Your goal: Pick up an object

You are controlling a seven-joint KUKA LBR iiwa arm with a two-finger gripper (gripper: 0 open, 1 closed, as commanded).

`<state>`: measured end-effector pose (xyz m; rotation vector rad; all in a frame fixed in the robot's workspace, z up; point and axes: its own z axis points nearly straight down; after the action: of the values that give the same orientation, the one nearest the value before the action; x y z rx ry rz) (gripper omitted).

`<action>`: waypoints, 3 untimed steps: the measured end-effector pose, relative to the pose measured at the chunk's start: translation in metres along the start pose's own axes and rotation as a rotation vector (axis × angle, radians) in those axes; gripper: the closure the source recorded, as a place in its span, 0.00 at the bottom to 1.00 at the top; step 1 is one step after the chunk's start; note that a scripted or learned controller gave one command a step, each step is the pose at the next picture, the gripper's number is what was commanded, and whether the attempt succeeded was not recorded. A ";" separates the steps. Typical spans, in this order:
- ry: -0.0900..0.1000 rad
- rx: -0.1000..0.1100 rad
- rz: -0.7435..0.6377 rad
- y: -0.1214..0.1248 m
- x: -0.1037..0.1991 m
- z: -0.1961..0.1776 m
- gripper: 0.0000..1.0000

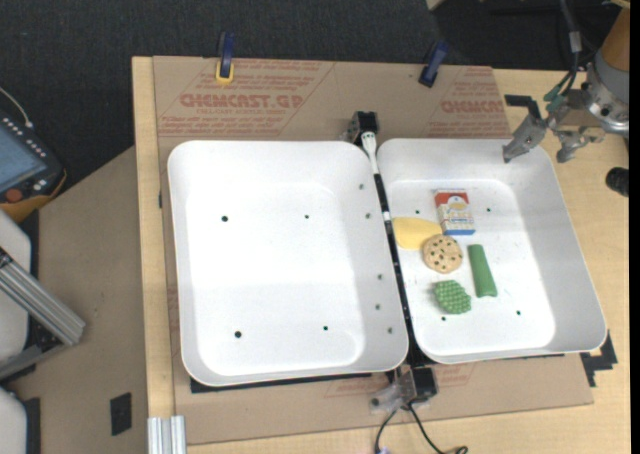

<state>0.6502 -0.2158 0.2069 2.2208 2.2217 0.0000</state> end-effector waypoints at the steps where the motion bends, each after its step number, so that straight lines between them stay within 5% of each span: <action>1: -0.002 -0.004 -0.001 0.001 0.000 -0.011 1.00; 2: 0.000 0.003 0.002 -0.041 -0.009 -0.022 1.00; 3: 0.000 0.000 0.003 -0.110 -0.009 -0.068 1.00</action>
<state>0.5398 -0.2248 0.2752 2.2238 2.2183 0.0002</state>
